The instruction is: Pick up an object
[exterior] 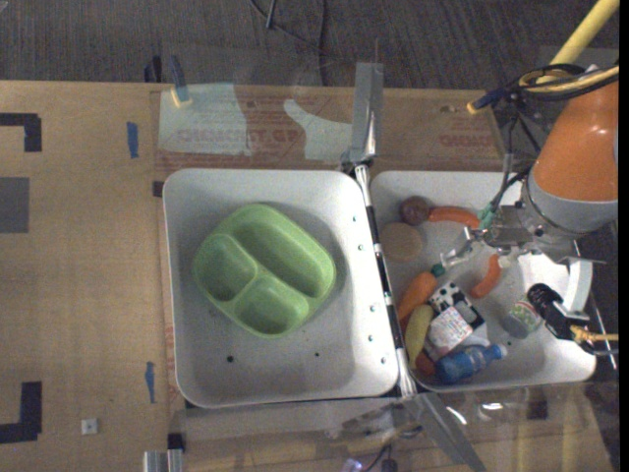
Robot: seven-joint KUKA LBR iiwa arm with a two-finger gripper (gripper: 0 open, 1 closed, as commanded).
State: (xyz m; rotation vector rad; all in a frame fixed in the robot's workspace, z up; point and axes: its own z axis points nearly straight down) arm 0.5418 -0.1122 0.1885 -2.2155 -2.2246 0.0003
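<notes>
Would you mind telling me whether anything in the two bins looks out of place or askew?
Nothing looks spilled or broken. The green divided plate lies at a slant in the left bin, and the right bin holds a jumble of toy food, with a blue bottle lying on its side near the front. The gripper hangs over that clutter.

A light brown wooden worktop (pixel 79 293) fills most of the frame. Black square markings (pixel 22 131) sit along its left edge, and short strips of blue tape (pixel 133 139) lie at upper left and lower left. A clear plastic sheet (pixel 251 121) lies flat near the top centre. Across the top of the frame runs dark grey carpeted floor (pixel 118 13), with black cables (pixel 285 8) looping over it.
</notes>
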